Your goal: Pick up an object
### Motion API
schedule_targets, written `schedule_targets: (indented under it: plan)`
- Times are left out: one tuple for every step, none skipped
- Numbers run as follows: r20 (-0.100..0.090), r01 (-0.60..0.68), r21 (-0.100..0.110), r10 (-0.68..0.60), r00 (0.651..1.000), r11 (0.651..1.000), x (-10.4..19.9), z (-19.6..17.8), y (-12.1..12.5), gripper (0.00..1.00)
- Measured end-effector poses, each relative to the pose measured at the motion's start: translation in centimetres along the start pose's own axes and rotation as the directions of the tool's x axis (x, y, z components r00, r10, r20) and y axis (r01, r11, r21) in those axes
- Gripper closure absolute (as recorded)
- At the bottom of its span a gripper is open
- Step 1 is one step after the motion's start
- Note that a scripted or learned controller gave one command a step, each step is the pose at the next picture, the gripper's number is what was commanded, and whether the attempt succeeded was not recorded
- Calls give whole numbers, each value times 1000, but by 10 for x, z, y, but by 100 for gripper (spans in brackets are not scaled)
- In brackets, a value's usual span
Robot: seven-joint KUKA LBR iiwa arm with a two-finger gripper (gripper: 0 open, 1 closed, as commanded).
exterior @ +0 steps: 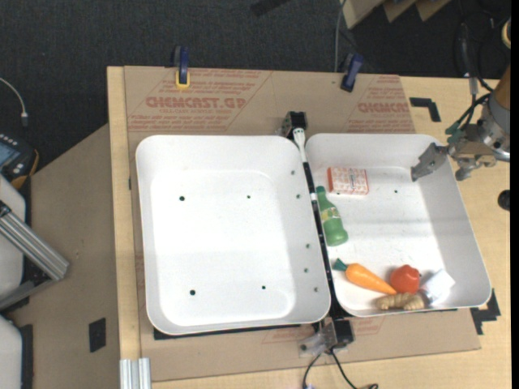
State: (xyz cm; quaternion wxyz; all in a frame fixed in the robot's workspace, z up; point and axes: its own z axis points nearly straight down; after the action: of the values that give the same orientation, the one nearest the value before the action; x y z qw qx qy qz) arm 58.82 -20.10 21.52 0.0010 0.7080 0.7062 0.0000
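Two white bins sit side by side — the right bin (454,241) holds a green bottle (331,221), card (348,181), carrot (365,277) and tomato (406,278). The gripper (448,160) hovers at its far-right rim, fingers spread — gripping nothing.

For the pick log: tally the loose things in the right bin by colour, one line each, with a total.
Green: 1, bottle
Orange: 1, carrot
Red: 1, tomato
Tan: 1, ginger root
Red-and-white: 1, packet
White: 1, scrap
Total: 6
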Motion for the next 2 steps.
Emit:
schedule_targets:
  plan:
    - [-2, 14, -20, -14, 1000, 1000, 106, -169, 30, 0]
    - [-2, 10, -8, -10, 1000, 1000, 164, -205, 29, 0]
